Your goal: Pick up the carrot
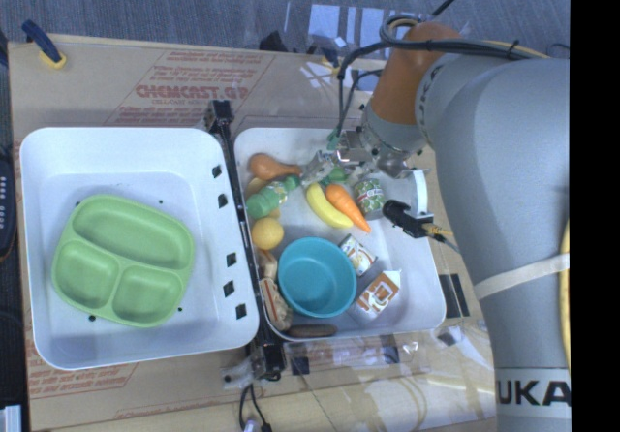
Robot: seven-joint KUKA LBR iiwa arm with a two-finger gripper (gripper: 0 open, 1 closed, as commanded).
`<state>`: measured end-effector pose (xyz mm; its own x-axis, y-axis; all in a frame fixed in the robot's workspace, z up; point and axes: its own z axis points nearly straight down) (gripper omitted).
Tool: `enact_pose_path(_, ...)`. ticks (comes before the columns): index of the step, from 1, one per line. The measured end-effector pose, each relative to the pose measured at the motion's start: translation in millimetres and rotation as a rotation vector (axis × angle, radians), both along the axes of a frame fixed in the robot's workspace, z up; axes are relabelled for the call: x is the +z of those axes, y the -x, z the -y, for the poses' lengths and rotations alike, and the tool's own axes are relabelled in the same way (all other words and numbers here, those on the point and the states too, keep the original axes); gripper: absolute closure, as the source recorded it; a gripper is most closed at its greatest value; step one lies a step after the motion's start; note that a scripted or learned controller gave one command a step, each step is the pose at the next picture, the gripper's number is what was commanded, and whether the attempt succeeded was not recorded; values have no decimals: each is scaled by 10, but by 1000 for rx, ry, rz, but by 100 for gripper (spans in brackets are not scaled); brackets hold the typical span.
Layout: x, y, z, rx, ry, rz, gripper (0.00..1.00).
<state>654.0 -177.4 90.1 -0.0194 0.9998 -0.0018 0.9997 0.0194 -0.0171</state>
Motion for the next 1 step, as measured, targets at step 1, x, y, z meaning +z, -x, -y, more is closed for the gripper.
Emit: enact_pose_path(1,150,-31,-11,9,1,5,100)
